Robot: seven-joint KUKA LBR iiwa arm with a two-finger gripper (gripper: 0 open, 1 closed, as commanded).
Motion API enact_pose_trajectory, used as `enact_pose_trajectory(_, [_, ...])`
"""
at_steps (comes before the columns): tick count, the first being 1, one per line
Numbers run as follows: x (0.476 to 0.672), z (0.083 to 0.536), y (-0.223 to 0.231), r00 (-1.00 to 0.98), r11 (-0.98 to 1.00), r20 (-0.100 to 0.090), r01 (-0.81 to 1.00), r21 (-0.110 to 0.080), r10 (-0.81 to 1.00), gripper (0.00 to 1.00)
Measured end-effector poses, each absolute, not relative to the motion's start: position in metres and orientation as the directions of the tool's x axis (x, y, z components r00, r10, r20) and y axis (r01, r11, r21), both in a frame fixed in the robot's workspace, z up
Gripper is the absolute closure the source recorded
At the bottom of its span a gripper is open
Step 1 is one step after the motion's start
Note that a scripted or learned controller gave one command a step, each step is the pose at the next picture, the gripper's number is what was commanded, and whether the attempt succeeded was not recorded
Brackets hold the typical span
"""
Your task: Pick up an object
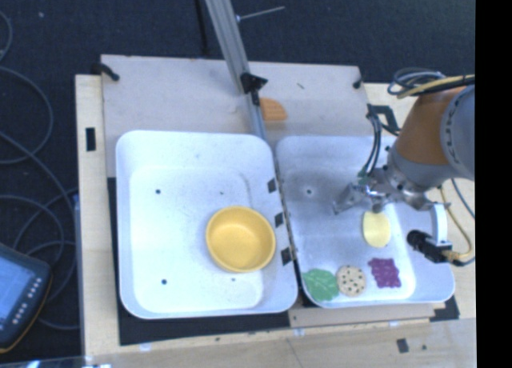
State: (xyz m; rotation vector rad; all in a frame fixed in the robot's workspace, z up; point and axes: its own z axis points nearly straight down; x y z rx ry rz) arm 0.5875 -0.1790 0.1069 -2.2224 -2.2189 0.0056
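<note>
Arm [432, 130] reaches in from the right and sits low over the right bin [320, 162], gripper [370, 196] parked just above the pale yellow piece [377, 229]. That reads as a descent or pre-grasp on that piece, since it's the nearest object and right under the wrist. Fingers: can't tell whether they're apart or together; the wrist body and the slant hide the tips. Nothing visibly between them, so I wouldn't call anything held. Whether the gripper is touching the yellow piece or hovering just over it, can't tell either. Right bin contents: the yellow piece mid-bin toward the right wall, then a row along the near edge: green piece [320, 282], cookie [350, 279], purple piece [386, 272]. Green and cookie are just beside each other, possibly touching; purple is near but apart. All look flat and small, so a top-down pinch has little to bite on, and the near-edge row sits close to the bin wall, which would crowd the fingers. The yellow one has open floor around it, the likely reason it's the target. Left bin [144, 158] holds one yellow bowl [240, 238], upright, toward its right side, well apart from the gripper. An orange item [273, 110] lies on the surface behind the bins, beside the slanted metal pole [228, 30], outside both bins. Task not yet done by my read.
</note>
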Motion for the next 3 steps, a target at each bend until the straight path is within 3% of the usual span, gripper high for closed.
enact_pose_trajectory(1, [0.589,0.121,-0.18,0.006,-0.006,-0.003,1.0,0.005,1.0,1.0])
enact_pose_trajectory(3, [0.596,0.221,-0.188,-0.003,0.003,-0.003,1.0,0.008,1.0,1.0])
